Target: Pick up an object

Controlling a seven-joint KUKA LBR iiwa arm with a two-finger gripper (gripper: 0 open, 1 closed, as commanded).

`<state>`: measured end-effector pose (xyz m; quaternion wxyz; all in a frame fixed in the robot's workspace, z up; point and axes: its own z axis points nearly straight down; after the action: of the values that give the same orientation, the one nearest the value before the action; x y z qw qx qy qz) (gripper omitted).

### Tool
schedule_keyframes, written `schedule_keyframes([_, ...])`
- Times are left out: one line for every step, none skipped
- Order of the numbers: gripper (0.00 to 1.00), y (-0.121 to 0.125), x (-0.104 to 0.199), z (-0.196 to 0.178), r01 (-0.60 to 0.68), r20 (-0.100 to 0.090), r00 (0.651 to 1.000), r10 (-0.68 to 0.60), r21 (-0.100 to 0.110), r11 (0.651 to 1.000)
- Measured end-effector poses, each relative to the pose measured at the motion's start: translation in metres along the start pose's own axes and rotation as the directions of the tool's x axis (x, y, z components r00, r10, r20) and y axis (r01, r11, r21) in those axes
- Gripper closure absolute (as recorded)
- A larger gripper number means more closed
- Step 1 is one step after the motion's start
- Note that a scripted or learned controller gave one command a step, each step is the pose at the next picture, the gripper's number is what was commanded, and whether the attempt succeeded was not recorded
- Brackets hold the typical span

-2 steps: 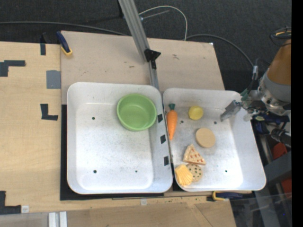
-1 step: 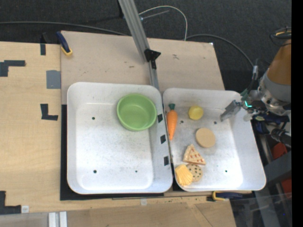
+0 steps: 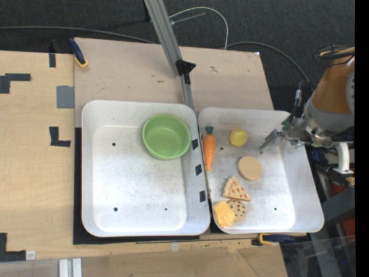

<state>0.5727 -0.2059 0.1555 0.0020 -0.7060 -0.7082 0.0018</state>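
Observation:
The right bin (image 3: 300, 195) holds an orange carrot (image 3: 209, 149) along its left wall, a small yellow ball (image 3: 238, 137), a tan round disc (image 3: 250, 168), a triangular waffle piece (image 3: 235, 188), a cookie (image 3: 237, 210) and a ridged yellow piece (image 3: 224, 214). My gripper (image 3: 267, 143) hangs over the upper right part of this bin, to the right of the yellow ball and up and to the right of the tan disc. It touches none of them, and nothing shows in its grasp.
A green bowl (image 3: 166, 135) sits at the back of the left bin (image 3: 104, 172). A slanted metal pole (image 3: 167, 33) comes down to the wall between the two bins. Cables run behind the bench.

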Motion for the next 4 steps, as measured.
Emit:
schedule_keyframes([0.00, -0.006, 0.006, 0.047, -0.001, -0.001, 1.000, 0.001, 0.001, 1.000])
schedule_keyframes([0.00, -0.002, 0.006, 0.060, -0.001, 0.002, 1.000, 0.001, -0.013, 1.000])
schedule_keyframes([1.00, -0.001, 0.006, 0.049, 0.000, 0.002, 1.000, 0.000, -0.015, 1.000])
schedule_keyframes([1.00, 0.002, 0.010, 0.006, -0.001, 0.001, 1.000, 0.001, -0.008, 1.000])
